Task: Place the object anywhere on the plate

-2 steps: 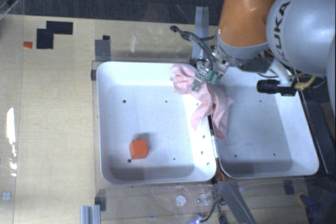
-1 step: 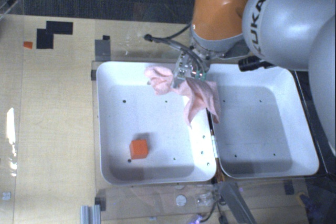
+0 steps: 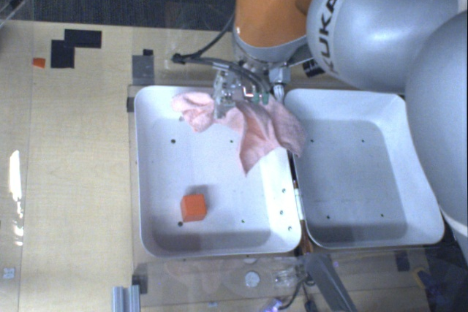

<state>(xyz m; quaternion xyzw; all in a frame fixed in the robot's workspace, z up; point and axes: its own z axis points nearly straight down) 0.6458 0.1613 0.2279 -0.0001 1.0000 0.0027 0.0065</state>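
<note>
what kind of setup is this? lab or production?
Likely a robot lab bench: KUKA arm over two white bins holding test props, a pink cloth and an orange block.

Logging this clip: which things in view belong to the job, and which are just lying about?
Job:
- pink cloth, hanging from the hand over the left bin
- no plate can be made out

Lying about:
- orange block, on the left bin's floor
- right bin
</note>
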